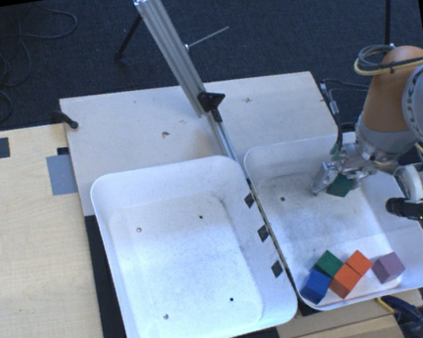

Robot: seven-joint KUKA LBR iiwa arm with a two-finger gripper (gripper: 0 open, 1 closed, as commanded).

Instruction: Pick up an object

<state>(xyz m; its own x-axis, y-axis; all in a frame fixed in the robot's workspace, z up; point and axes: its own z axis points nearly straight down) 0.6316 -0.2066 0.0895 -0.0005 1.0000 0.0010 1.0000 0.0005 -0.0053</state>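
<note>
Between the claw's (340, 177) fingers, seemingly, sits a dark green block (341, 186).

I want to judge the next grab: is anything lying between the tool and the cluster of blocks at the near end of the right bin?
Nothing visible does. The tool is at a dark green block in the right bin; bare bin floor separates it from the blue block, green block, orange blocks and purple block.

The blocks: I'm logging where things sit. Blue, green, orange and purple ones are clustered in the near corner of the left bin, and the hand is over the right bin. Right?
One thing is off. The camera view shows the blue block, green block, orange block and purple block clustered in the near corner of the right bin, not the left bin. The hand is over the right bin.
</note>
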